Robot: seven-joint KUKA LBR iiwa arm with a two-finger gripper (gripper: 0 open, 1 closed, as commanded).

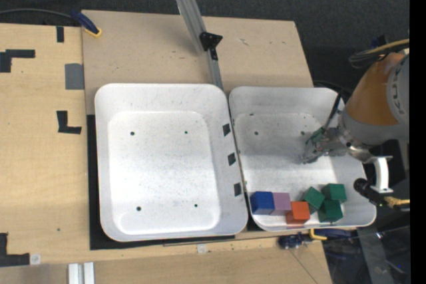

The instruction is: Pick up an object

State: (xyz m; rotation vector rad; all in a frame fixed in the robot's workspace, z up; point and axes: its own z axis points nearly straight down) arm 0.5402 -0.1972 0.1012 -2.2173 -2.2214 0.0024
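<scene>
Several small blocks lie along the front edge of the right bin (266, 110): a blue block (262, 201), a lilac block (281, 201), an orange block (299, 211) and three green blocks (327, 201) bunched at the front right corner. My gripper (313, 149) hangs low over the right bin's floor near its right side, above and behind the blocks and apart from them. Nothing shows between its fingers. The arm's orange band (373, 100) is at the right edge of the view.
The left bin (160, 163) sits beside the right one, sharing a middle rim. A slanted metal pole (190, 3) with a black clamp rises from behind the bins. The wooden bench top surrounds both bins.
</scene>
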